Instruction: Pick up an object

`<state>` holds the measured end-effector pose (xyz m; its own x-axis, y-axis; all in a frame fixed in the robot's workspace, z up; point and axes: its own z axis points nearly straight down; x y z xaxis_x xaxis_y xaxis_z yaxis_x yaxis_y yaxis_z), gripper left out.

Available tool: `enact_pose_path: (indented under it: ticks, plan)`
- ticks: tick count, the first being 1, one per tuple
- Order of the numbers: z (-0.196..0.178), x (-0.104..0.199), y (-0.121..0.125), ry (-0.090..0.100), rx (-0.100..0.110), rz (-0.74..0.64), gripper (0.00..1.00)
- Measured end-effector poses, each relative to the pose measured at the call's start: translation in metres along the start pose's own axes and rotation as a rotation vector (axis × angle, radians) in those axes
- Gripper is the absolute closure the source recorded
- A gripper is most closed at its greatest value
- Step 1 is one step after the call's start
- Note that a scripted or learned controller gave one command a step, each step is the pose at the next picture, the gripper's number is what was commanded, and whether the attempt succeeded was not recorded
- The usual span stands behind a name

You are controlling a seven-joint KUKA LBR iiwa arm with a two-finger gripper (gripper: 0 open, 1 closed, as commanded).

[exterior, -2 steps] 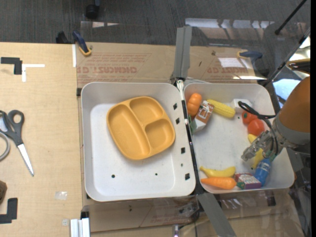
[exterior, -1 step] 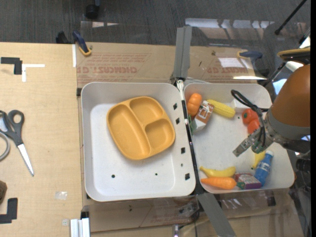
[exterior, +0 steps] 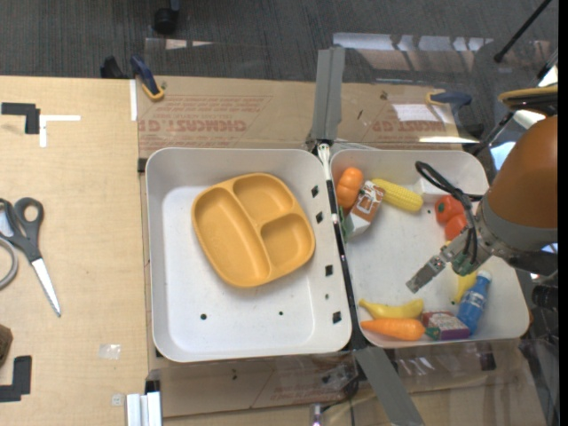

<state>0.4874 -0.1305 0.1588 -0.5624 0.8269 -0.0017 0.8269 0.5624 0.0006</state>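
Arm (exterior: 532, 193): grey with an orange band, reaching in from the right over the right bin.
Pincer (exterior: 428, 275): low over the bare middle of the right bin, tilted toward the near left; whether it is apart or together cannot be told, and nothing shows in its grip.
Right bin (exterior: 390, 264): shallow, white, holding the toy items around its edges.
Corn cob (exterior: 398, 196): yellow, lying at the far side of the right bin.
Orange fruit (exterior: 350, 185): far left corner of the right bin, just beside the corn cob.
Small packet (exterior: 366, 204): red and white, just near of the orange fruit.
Red item (exterior: 451, 216): far right side, close to the arm.
Banana (exterior: 392, 309): yellow, near side of the right bin.
Carrot (exterior: 392, 328): orange, just near of the banana, along the near wall.
Blue bottle (exterior: 474, 300): near right corner, tilted.
Purple item (exterior: 447, 327): near right, between the carrot and the blue bottle.
Left bin (exterior: 169, 264): white, carrying a yellow divided plate (exterior: 254, 229).
Bench (exterior: 71, 238): pale wood, with scissors (exterior: 34, 251) lying at the left, well apart from the bins.
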Motion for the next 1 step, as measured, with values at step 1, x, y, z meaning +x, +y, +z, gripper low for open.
enact_pose_path:
  ticks: [1]
  plan:
    - [0.0668, -0.0257, -0.0289, 0.001, 0.000, -0.132, 0.00]
